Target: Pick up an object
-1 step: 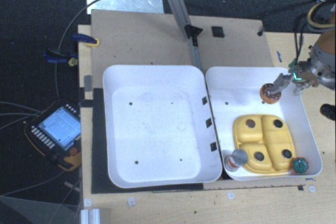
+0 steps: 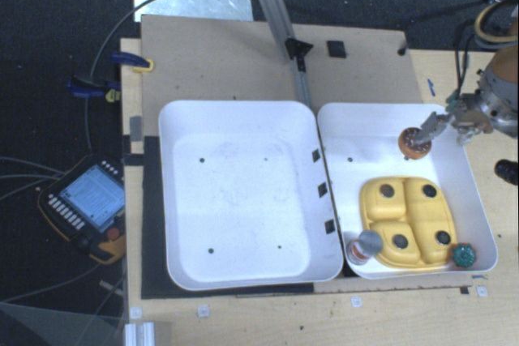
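White left bin [image 2: 237,198] gave you open floor. Right bin [image 2: 357,143] was crowded along its near edge: yellow moulded block [image 2: 405,220], grey piece [image 2: 367,243], green knob [image 2: 463,256]. Your gripper [image 2: 419,139] sat over the orange-brown object [image 2: 412,144] by the far rim; grip unclear.

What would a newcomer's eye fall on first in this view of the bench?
The big yellow four-lobed block with dark holes, low in the right bin, draws the eye first. Next comes the small orange-brown object near that bin's far side, with the gripper right at it. The left bin is a plain white expanse.
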Robot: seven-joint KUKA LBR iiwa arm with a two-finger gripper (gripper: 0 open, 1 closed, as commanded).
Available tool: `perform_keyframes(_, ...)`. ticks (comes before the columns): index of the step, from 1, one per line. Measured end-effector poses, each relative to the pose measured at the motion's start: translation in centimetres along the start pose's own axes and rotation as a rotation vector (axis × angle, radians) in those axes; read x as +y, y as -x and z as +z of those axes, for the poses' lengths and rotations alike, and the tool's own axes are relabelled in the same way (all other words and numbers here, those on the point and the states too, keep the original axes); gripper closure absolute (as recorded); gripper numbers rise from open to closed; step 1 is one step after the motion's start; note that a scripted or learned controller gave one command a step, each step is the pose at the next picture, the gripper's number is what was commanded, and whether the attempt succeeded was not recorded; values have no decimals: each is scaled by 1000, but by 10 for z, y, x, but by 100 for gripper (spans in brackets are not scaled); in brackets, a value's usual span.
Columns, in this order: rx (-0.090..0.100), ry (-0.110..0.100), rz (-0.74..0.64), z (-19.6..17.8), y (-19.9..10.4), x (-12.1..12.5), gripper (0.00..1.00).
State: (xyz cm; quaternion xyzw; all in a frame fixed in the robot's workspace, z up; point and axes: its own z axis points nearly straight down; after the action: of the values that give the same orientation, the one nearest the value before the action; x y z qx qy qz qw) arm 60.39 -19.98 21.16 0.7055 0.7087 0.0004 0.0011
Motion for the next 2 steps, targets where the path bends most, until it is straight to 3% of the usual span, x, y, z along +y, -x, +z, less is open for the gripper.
perform_keyframes(2, 1, -3, -2, 108, -2, 13, 0)
